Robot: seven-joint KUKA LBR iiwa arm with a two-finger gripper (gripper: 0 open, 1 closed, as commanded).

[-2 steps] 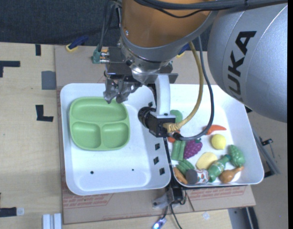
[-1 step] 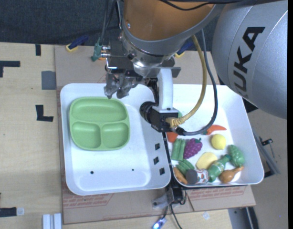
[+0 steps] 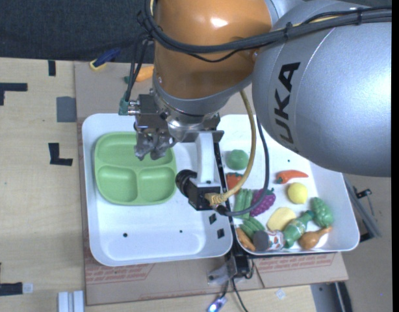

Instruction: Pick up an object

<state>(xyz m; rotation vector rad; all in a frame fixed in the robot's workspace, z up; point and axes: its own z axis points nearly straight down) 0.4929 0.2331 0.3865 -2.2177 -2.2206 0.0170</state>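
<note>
My gripper (image 3: pixel 153 149) hangs over the upper right compartment of a green divided plate (image 3: pixel 131 177) that lies in the left white bin (image 3: pixel 147 249). I see nothing held in it. The right white bin (image 3: pixel 274 151) holds several toy foods: a green round piece (image 3: pixel 237 159), a red chili (image 3: pixel 292 175), a yellow lemon (image 3: pixel 297 192), purple grapes (image 3: pixel 263 202), broccoli (image 3: pixel 321 211) and a brown pear (image 3: pixel 313 239). The arm's orange band and grey wrist hide the back of both bins.
A black fitting (image 3: pixel 196 188) on the arm hangs over the wall between the bins, with a yellow cable running down beside it. Behind the bins lie a blue and yellow thing (image 3: pixel 105 58) and an orange thing (image 3: pixel 142 74). The bench around is cardboard with black marks.
</note>
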